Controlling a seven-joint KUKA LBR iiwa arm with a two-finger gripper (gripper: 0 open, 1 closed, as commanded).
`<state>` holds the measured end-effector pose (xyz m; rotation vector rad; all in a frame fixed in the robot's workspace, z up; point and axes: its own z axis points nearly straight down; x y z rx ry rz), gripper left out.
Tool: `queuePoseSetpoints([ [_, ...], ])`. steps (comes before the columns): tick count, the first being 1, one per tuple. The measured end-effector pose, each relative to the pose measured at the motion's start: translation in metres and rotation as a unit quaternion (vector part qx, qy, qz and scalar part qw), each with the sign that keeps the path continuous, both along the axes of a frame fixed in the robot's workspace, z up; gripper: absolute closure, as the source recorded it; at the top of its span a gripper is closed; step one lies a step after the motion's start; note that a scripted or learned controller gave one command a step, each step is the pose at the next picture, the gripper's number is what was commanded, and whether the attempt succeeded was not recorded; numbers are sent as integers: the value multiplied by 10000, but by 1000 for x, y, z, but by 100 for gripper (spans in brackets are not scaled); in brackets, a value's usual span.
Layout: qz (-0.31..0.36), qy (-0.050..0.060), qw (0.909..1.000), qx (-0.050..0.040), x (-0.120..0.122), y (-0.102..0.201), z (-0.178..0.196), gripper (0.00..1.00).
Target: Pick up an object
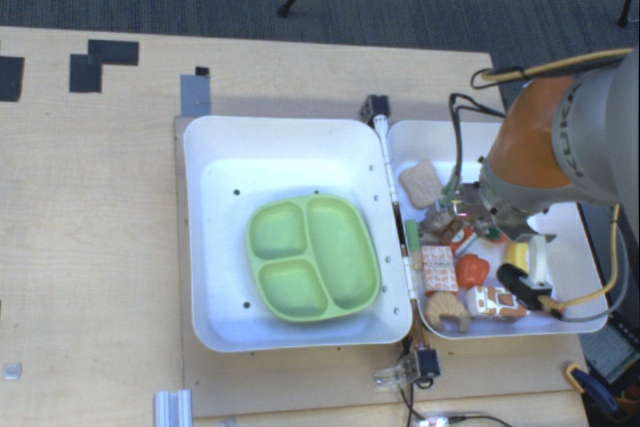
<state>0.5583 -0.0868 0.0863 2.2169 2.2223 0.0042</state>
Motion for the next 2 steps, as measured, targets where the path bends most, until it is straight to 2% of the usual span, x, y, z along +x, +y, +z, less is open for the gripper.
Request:
queuePoseSetpoints([
  [1,2,-33,10000,-5,2,0,11,100],
  [2,12,4,10000,6,-35,72,99,100],
])
